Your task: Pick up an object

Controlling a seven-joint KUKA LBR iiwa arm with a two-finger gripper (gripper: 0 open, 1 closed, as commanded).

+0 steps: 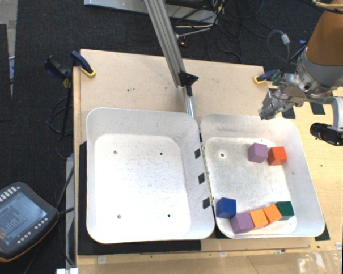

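The right bin (305,185) holds several small blocks. A purple block (257,152) and an orange block (277,156) sit side by side near its far right. Along its near edge lie a blue block (226,207), a purple block (241,222), an orange block (259,217) and a green block (284,210) in a row. My gripper (269,112) hangs above the bin's far right corner, well above and behind the upper pair of blocks. Nothing shows between its fingers.
The left bin (97,159) lies beside the right one. A slanted metal pole (167,40) ends at a black clamp between the bins' far edges. Clamps (84,64) sit at the bench's back corners. A teach pendant (14,220) rests at the lower left.
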